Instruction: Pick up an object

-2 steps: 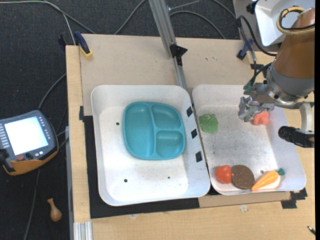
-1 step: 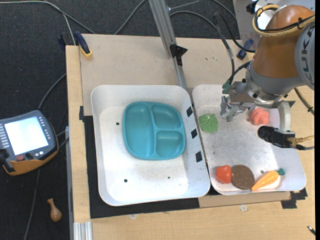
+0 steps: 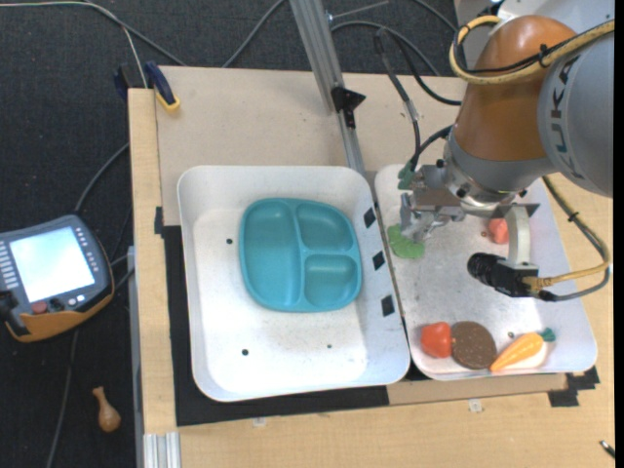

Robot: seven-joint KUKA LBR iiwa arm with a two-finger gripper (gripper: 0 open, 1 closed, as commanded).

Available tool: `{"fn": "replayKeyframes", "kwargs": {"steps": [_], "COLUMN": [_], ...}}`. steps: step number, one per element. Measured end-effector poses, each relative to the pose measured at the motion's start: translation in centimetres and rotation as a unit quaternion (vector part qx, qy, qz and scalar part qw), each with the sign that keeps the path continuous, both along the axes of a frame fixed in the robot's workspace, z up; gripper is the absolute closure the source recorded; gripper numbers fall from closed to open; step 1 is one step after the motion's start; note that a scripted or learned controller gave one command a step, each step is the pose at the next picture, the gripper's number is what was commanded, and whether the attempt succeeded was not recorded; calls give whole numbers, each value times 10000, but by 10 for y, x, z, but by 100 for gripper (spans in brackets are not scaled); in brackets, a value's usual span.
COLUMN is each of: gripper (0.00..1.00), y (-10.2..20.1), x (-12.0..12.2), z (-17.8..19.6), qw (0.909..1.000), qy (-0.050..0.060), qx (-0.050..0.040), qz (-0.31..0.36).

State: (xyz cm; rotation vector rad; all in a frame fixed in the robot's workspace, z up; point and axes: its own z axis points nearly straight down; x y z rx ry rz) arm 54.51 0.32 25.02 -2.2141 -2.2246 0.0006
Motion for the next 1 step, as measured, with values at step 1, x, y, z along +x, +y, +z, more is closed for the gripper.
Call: {"fn": "replayKeyframes", "kwargs": {"steps": [1], "gripper": [100], "y": [58], "x": [7], "z": [-12], "qw": [10000], "qy": [-4], "qx": [-1], "qz": [7]}}
